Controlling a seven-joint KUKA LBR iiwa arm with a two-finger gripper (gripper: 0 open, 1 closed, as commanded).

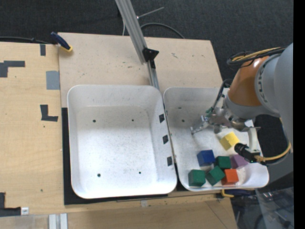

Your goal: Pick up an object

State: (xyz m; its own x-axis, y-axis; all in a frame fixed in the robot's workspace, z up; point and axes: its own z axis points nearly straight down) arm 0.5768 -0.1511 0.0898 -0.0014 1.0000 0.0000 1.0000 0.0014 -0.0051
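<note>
Several small blocks lie in the right bin (186, 99), in its near right part: a yellow one (229, 140), a blue one (206, 157), a purple one (238, 162), an orange one (230, 176) and three green ones (197, 177) (215, 175) (223, 162). My gripper (201, 121) hangs low over the bare middle of that bin, left of the yellow block and above the blue one. Its fingers stand open with nothing between them.
The left bin (76, 109) sits beside the right one, sharing a raised middle wall. A slanted metal rail (136, 30) runs from the top down to the bins' junction. A blue and yellow tool (62, 41) lies on the bench at the far left.
</note>
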